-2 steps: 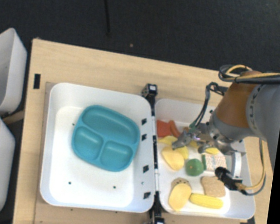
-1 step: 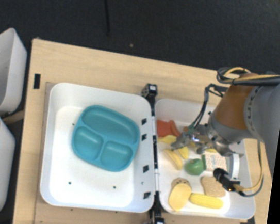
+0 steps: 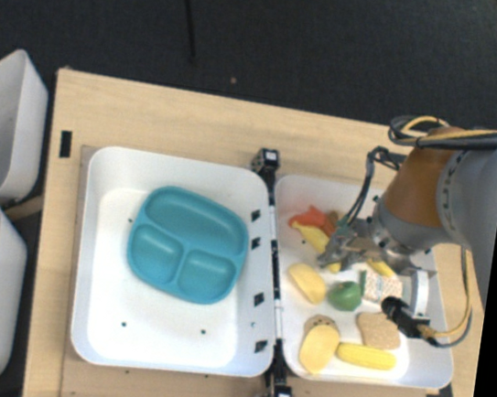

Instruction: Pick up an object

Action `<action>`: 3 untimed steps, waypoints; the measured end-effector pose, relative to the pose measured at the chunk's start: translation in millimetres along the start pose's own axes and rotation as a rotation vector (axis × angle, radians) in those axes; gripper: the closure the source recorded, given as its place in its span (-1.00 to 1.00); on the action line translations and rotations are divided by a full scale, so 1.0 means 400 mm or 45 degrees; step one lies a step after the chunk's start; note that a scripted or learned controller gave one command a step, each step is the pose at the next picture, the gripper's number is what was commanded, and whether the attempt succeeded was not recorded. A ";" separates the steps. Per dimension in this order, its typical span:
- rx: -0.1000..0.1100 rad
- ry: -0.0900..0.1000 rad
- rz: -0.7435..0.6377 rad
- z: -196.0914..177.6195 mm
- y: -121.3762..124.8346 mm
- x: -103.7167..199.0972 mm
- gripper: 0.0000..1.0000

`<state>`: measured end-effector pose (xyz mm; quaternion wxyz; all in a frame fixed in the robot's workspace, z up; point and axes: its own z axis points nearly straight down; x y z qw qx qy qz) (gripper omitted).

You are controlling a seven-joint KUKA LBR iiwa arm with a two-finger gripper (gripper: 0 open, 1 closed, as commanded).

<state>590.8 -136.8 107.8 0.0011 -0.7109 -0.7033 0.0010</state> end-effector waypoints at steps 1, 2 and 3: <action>-0.010 -0.003 0.000 -0.156 0.005 -0.016 1.00; -0.011 -0.003 -0.016 -0.313 0.009 -0.020 1.00; -0.004 -0.001 -0.020 -0.329 0.012 -0.022 1.00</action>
